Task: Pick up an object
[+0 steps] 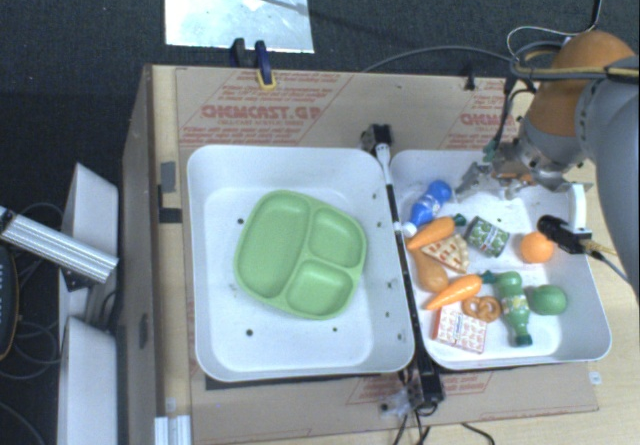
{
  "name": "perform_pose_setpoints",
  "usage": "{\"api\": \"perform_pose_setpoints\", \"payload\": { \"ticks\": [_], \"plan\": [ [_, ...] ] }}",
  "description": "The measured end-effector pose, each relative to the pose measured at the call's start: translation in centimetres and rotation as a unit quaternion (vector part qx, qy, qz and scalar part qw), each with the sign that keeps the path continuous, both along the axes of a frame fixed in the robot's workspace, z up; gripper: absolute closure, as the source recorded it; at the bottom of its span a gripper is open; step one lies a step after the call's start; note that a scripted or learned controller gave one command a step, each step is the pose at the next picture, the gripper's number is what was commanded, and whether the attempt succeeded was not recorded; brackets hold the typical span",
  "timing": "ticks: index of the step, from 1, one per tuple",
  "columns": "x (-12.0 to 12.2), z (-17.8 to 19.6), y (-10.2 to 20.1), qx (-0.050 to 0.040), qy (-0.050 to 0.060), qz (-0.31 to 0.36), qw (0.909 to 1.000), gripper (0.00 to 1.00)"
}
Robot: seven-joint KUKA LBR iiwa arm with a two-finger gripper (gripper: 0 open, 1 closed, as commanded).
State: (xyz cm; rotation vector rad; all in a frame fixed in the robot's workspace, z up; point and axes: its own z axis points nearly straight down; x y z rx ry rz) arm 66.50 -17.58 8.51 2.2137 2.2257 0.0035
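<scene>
The right bin (590, 333) holds several toy foods: a blue bottle (430, 201), two carrots (432, 231) (455, 290), a waffle wedge (447, 253), a small green can (487, 235), an orange (537, 247), a green bottle (513, 305), a green round fruit (548, 299), a pretzel (483, 308) and a red-patterned box (460, 326). My gripper (492, 179) hangs over the far part of this bin, just right of the blue bottle and beyond the can. Its fingers are spread open with nothing between them.
The left bin (215, 333) holds a green divided plate (300, 253). A raised divider (395, 233) separates the two bins. The grey arm (590, 123) reaches in from the upper right, above the right bin's far corner.
</scene>
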Motion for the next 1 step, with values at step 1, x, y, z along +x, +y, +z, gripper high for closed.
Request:
{"api": "perform_pose_setpoints", "payload": {
  "ticks": [1],
  "plan": [
    [0.42, -0.03, 3.38, -0.0001, 0.0, 0.0, 1.0, 0.0]
  ]
}}
